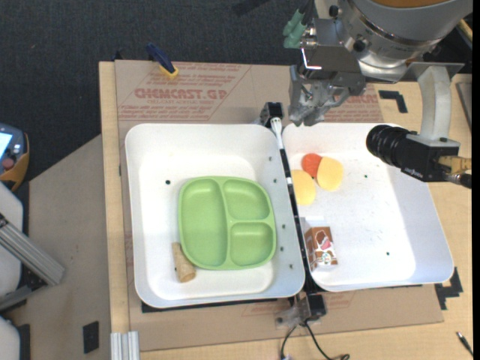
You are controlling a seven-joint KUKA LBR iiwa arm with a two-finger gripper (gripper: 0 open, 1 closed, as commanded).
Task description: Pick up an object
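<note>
My gripper point(307, 115) hangs above the far left corner of the right bin point(390, 223), with nothing visible between its fingers. Below it in that bin lie a red-orange round piece point(311, 163), a yellow-orange round piece point(331, 174) and a pale yellow piece point(303, 187), clustered near the bin's left wall. A small brown and white packet point(321, 247) lies nearer the front left of the same bin. The left bin point(150, 163) holds a green divided plate point(226, 222) and a tan cork-like piece point(183, 264) at the plate's front left.
A black cylindrical device point(405, 153) on a white bracket juts over the right bin's far right side. The divider point(285, 178) between the bins runs just left of the fruit pieces. A blue and yellow clamp point(163, 60) sits on the cardboard behind the left bin.
</note>
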